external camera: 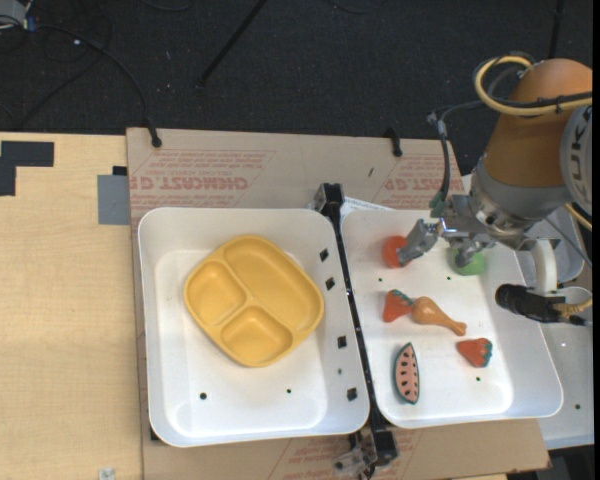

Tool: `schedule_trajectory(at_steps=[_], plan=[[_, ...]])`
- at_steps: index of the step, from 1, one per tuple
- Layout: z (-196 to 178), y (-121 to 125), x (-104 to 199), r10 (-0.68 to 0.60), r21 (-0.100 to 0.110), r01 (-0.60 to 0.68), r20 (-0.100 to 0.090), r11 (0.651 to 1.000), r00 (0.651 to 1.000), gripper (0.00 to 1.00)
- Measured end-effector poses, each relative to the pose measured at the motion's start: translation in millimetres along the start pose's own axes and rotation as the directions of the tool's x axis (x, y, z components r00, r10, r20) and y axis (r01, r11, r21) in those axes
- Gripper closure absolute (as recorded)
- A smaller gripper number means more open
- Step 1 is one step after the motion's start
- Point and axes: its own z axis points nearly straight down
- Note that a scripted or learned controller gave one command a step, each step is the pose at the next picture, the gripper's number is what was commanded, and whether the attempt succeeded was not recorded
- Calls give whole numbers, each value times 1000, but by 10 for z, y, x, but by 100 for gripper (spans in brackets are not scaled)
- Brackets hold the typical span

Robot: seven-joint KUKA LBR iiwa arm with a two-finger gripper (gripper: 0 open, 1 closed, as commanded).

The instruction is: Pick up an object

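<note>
Looking at the right bin from the near edge back: a watermelon slice lies nearest, a strawberry beside it toward the right, then a drumstick with a red piece touching its left end. Past those is a red tomato-ish thing, and that's where my gripper is hanging, with one grey finger reaching down right next to it and something green under the wrist side. Honestly I can't tell how wide the jaws are from this angle, and nothing is visibly between them, so I'm not calling it a grab. If I go for the tomato, I'd centre over it first so both fingers straddle it, then drop straight down. It looks round, so an off-centre pinch will probably squirt it toward the divider. The yellow plate in the left bin is well out of the way.
</note>
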Motion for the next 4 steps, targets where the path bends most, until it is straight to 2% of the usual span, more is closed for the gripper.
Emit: schedule_trajectory(at_steps=[1,3,4], plan=[[-58,22,-2,-1,-11,1,1,1000,1000,0],[1095,-82,85,1,-7,-1,0,1000,1000,0],[1451,-84,91,1,-10,-1,1,1000,1000,0]])
